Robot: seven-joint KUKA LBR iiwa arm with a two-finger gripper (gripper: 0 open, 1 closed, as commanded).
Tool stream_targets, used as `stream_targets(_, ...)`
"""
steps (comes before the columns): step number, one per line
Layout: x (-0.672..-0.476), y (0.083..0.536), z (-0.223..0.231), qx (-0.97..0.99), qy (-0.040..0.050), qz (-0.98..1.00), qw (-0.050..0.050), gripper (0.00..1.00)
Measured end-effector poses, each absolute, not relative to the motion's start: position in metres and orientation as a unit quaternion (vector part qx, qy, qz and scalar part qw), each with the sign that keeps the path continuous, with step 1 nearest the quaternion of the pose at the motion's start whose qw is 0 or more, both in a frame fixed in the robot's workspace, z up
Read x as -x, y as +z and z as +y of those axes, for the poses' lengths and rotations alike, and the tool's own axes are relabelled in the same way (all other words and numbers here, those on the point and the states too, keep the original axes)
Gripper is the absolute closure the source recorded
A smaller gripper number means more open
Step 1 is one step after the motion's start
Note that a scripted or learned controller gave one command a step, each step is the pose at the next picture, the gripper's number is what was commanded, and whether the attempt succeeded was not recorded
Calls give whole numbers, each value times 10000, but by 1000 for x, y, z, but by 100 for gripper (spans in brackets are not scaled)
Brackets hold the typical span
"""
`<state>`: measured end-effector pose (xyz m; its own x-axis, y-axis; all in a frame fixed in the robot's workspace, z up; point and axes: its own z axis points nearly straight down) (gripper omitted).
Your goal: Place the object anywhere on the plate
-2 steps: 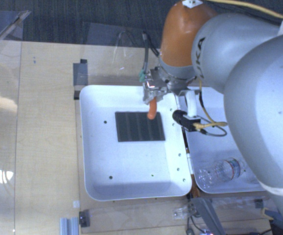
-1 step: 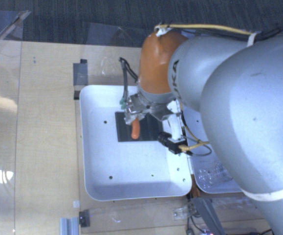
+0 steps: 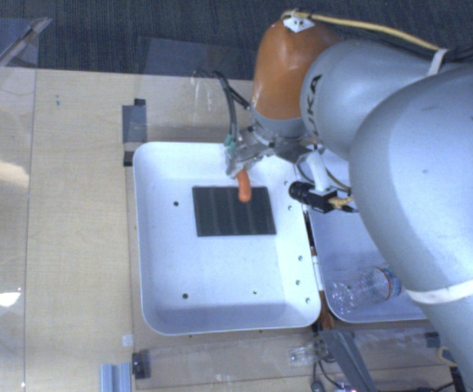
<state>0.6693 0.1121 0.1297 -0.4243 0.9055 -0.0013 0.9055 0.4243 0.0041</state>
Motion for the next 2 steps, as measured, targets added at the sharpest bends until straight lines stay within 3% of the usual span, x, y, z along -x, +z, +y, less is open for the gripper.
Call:
stream_targets(1, -659, 187, 105, -5241, 28, 8517, 30, 100)
stream_targets(2, -659, 187, 105, -5241, 27, 8517, 29, 0)
